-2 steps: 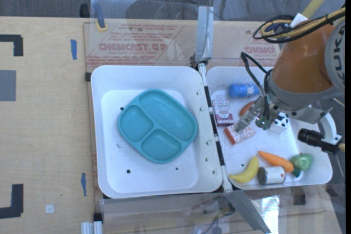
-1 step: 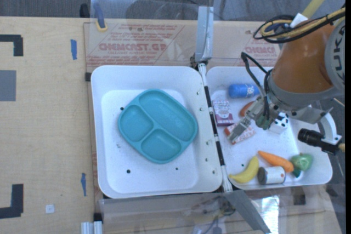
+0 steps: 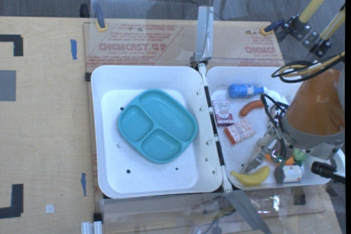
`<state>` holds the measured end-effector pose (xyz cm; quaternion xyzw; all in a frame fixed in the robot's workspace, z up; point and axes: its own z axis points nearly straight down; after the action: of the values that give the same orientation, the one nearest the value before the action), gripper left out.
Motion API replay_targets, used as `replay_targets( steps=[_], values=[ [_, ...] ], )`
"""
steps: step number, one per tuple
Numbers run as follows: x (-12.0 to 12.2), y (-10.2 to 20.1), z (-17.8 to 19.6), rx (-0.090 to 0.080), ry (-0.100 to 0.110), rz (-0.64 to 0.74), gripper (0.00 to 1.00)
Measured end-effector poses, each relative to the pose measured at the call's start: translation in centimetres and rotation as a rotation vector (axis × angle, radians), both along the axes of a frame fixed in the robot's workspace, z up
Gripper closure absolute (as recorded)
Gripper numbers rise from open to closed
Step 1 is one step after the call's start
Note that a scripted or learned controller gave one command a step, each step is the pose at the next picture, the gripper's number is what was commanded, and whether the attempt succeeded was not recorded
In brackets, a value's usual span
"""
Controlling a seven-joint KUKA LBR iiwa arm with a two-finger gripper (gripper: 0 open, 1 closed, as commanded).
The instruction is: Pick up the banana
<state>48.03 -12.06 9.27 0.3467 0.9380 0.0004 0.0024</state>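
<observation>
A yellow banana (image 3: pixel 252 176) lies near the front edge of the right bin (image 3: pixel 219 80), curved side down. My gripper (image 3: pixel 262 154) hangs just above and behind it, its metal fingers (image 3: pixel 258 159) pointing down-left toward the banana's upper side. Nothing shows between the fingers, and the banana rests on the bin floor. The arm's orange band (image 3: pixel 318 104) looms over the right part of that bin.
The right bin also holds a blue bottle (image 3: pixel 244 90), an orange sausage (image 3: pixel 251 107), a red-and-white packet (image 3: pixel 239 131), a small carton (image 3: pixel 221 112) and a white-grey cylinder (image 3: pixel 289 173). A teal divided plate (image 3: pixel 157 125) lies in the left bin (image 3: pixel 104 118).
</observation>
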Motion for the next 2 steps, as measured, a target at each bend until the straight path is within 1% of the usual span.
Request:
replay_targets(
  steps=[1,2],
  values=[
    [0.1,-0.1,1.0,0.0,-0.004,-0.004,1.0],
    [0.4,-4.6,-0.3,0.001,-0.01,-0.059,1.0]
  ],
)
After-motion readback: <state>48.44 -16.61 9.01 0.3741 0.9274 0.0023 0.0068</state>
